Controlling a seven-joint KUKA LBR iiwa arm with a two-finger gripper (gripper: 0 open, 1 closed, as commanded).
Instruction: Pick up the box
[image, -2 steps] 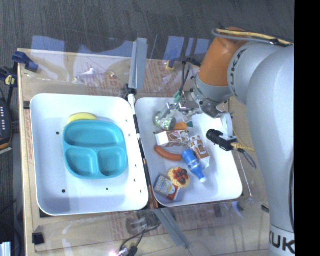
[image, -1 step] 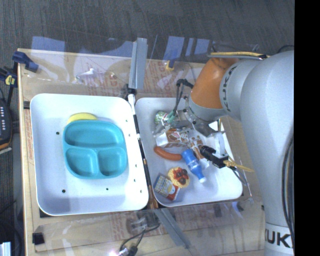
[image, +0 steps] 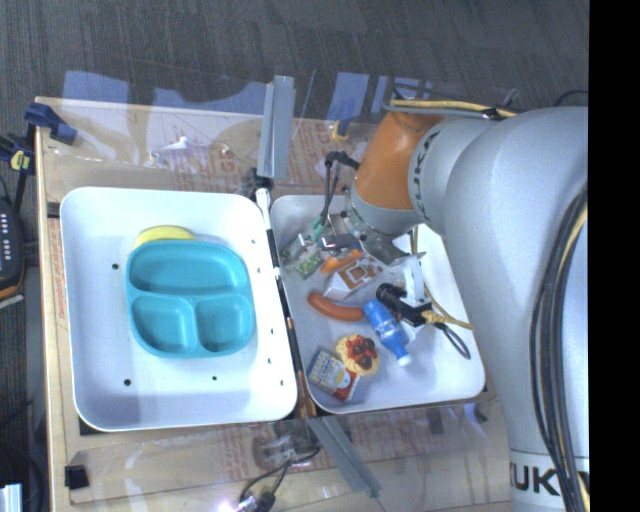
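The arm's grey body and orange band cover the far right part of the right bin (image: 455, 375), so whatever lies under them is hidden. The gripper (image: 335, 238) reaches down into the far end of that bin, but its tip is lost among dark wiring and small cluttered items, and whether it is open or closed, or has hold of anything, cannot be told.

The box (image: 333, 372), a small flat carton with a printed face, lies at the near edge of the right bin, tilted, touching a pack with red fruit printed on it (image: 361, 353). It sits well apart from the gripper, with a sausage (image: 335, 307) lying between them. A blue bottle (image: 387, 329) lies just right of the sausage. Small items near the gripper are too jumbled to name.

In the left bin (image: 90, 300), a blue divided tray (image: 190, 298) partly covers a yellow thing (image: 163, 234).
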